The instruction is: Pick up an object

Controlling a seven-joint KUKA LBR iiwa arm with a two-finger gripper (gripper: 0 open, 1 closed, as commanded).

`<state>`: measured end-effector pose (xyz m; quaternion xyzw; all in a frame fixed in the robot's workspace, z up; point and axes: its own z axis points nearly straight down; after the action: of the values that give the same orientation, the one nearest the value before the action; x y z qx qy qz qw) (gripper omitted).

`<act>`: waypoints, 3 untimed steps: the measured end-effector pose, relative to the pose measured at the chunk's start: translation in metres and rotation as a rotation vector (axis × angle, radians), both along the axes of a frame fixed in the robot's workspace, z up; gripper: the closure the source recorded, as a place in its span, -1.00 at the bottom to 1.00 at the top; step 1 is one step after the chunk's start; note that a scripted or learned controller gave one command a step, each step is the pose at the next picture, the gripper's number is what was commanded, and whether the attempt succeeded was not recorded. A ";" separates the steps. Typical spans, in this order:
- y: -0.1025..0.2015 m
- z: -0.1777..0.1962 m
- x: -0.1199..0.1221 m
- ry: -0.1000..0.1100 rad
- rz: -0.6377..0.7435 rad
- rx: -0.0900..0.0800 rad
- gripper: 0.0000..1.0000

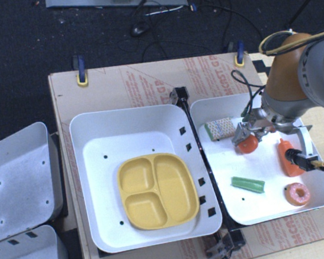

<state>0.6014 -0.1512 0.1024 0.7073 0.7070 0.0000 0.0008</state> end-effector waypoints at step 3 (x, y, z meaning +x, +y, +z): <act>0.000 0.137 -0.003 -0.003 0.003 0.000 1.00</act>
<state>0.5980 -0.1514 0.2394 0.7062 0.7080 0.0009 0.0020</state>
